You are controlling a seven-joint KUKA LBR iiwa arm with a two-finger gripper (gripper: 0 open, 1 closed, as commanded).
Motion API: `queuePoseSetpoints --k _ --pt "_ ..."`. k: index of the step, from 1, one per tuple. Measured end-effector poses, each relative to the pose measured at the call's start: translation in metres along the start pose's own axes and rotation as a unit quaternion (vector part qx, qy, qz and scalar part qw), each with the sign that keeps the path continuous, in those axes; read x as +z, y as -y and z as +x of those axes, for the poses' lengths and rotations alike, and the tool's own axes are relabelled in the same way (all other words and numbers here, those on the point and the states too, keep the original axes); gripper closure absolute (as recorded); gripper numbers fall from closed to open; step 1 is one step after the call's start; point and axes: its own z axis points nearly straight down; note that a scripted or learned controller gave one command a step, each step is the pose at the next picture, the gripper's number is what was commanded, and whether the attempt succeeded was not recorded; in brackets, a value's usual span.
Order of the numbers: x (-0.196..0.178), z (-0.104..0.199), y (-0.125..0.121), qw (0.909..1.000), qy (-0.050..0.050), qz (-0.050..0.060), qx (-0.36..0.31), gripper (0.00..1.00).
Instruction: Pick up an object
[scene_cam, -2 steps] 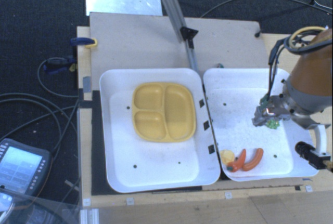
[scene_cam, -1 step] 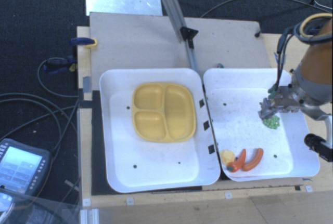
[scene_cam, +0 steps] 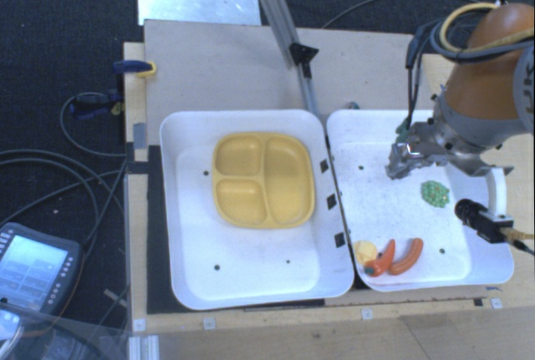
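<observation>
My gripper [scene_cam: 404, 161] hangs over the upper middle of the right bin [scene_cam: 365, 126], and nothing shows between its tips. A small green knobbly item [scene_cam: 434, 193] lies just to its right and a little nearer the front. Along the bin's front edge lie a pale yellow lump [scene_cam: 364, 251], a red chili-shaped piece [scene_cam: 380, 260] and an orange-red sausage shape [scene_cam: 406, 256], close together. The grey arm with its orange band [scene_cam: 493, 32] reaches in from the right.
The left bin [scene_cam: 188, 266] holds a yellow divided plate [scene_cam: 263, 180] near its middle. A slanted metal pole [scene_cam: 276, 3] crosses the back of the bench and ends between the two bins. A blue clamp [scene_cam: 134, 66] sits on the bench's left edge.
</observation>
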Motion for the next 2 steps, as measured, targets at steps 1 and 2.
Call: queuePoseSetpoints --k 1,2 --pt "-0.004 0.047 -0.019 1.0000 0.000 0.000 0.000 1.00" --pt "0.014 0.094 -0.039 1.0000 0.001 0.001 0.001 1.00"
